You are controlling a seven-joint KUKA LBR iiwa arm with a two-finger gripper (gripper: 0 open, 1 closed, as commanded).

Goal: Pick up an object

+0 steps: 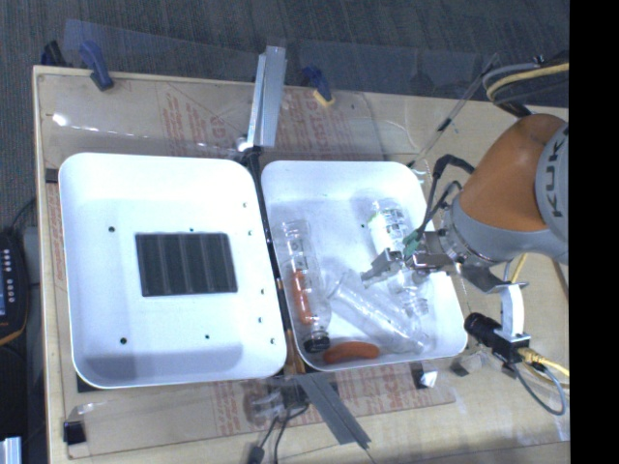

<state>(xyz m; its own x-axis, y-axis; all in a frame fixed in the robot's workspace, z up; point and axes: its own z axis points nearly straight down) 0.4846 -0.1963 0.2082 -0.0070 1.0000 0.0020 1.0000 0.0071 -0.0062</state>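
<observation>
Bright, soft-focus, glare on bins (155, 191)

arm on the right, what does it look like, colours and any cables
The arm is rounded, with a broad orange band above a grey wrist and part of a dark letter on its grey shell. The gripper is small, metallic grey, with a green spot. Thin dark cables loop near the wrist; a yellow-tipped one trails below.

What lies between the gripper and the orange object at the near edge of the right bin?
In the camera view, clear plastic bottles lie across the stretch between the gripper and the orange object in the right bin.
</observation>
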